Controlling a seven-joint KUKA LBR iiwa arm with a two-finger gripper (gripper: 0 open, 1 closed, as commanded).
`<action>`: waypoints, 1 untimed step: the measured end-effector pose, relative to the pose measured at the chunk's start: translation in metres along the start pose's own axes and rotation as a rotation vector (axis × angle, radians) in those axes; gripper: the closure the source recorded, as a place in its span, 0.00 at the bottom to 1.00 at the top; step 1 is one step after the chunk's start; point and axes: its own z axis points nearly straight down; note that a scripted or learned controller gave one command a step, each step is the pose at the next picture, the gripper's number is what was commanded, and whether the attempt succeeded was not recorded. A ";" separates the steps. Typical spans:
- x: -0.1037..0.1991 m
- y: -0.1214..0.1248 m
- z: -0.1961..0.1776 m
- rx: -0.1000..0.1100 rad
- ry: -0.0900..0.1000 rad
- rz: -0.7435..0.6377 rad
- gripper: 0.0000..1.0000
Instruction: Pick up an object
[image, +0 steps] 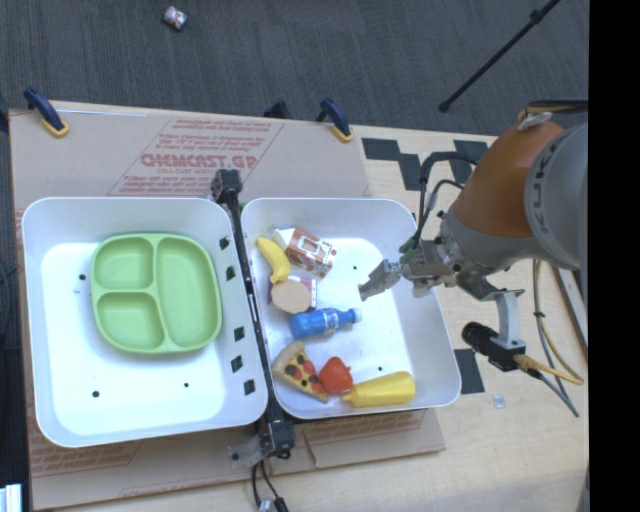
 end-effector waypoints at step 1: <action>-0.020 0.054 0.105 0.000 -0.001 -0.003 0.00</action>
